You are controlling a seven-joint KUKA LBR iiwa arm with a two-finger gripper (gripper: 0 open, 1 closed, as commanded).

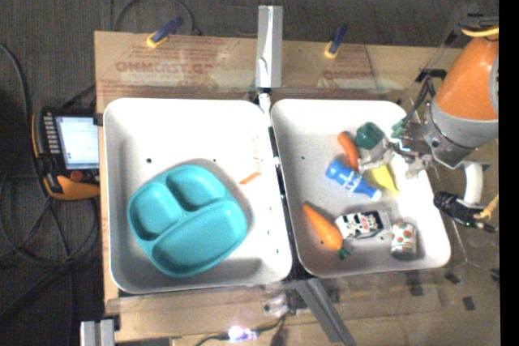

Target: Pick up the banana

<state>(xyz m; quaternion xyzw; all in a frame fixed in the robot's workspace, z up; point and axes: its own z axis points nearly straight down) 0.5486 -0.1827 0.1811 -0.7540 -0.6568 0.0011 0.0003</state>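
At the right edge of the frame, the arm shows a rounded orange band above a grey wrist section. Below that sits a cluster of metallic grey gripper hardware with small brackets. A white curved piece and dark cables hang at the lower right.

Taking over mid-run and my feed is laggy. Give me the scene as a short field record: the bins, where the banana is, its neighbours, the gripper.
left bin: holds a teal divided plate
right bin: holds the banana and the small items
banana: right-centre of the right bin, partly under the gripper
gripper: over the banana's upper end; grasp not confirmed
neighbours: blue bottle touching its left side, orange carrot above left
front items: second carrot, small carton, small can
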